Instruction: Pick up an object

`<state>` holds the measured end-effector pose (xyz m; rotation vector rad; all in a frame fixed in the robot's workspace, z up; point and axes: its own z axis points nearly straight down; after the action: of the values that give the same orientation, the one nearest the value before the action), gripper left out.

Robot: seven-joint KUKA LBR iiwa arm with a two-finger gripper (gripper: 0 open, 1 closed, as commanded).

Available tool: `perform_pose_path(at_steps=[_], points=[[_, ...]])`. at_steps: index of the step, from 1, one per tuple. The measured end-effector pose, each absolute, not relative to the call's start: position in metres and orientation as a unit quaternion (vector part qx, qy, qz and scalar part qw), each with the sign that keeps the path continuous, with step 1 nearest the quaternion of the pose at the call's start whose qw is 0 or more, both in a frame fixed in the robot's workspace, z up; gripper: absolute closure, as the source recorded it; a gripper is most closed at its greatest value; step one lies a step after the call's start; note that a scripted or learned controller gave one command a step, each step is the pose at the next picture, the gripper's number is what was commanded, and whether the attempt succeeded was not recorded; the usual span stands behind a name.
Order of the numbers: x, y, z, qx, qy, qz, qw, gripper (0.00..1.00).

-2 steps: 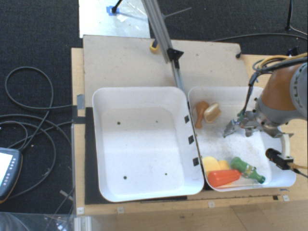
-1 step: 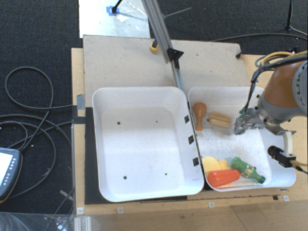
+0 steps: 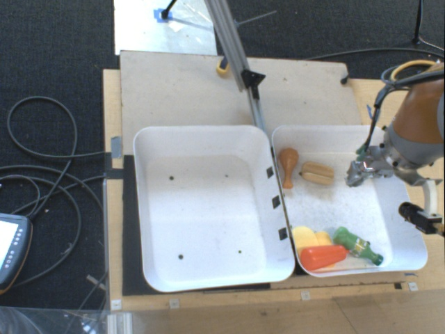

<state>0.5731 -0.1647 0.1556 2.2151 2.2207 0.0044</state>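
From the camera fixed above, the desk (image 3: 181, 82) carries two shallow white bins side by side, the left bin (image 3: 149, 207) and the right bin (image 3: 410, 252), their inner walls touching along a seam marked with small black tabs. The arm (image 3: 421, 117), with its orange band, comes in from the right edge, and its claw (image 3: 360, 172) hangs over the upper right part of the right bin, near that bin's right wall. Whether the claw is apart or together cannot be told from this slant, and nothing shows between its tips. All the loose things lie in the right bin. A brown drumstick-shaped toy (image 3: 288, 165) rests near the upper left corner, just beside the dividing wall, with its rounded end toward the top. Just to its right lies a tan bread-roll toy (image 3: 317, 174), apart from the claw, which sits further right at about the same height. Along the bottom of the bin a yellow piece (image 3: 310, 238) touches an orange-red carrot-like toy (image 3: 322, 257) lying below it, and a green bottle (image 3: 357, 246) lies tilted just right of them, its neck pointing to the lower right. A grey slanted pole (image 3: 229, 33) crosses the top of the desk toward the seam between the bins. On the dark floor at left lie looping cables (image 3: 42, 152) and a handheld screen (image 3: 12, 245).
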Motion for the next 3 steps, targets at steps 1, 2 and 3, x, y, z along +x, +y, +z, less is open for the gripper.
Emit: perform_pose_path(at_steps=[1, 2, 3], points=[[0.584, -0.166, 0.216, 0.705, 0.709, 0.0022, 0.004, 1.00], [0.585, -0.167, 0.260, 0.705, 0.709, 0.0016, 0.003, 1.00], [0.589, -0.118, 0.248, 0.704, 0.710, 0.0012, 0.000, 1.00]])
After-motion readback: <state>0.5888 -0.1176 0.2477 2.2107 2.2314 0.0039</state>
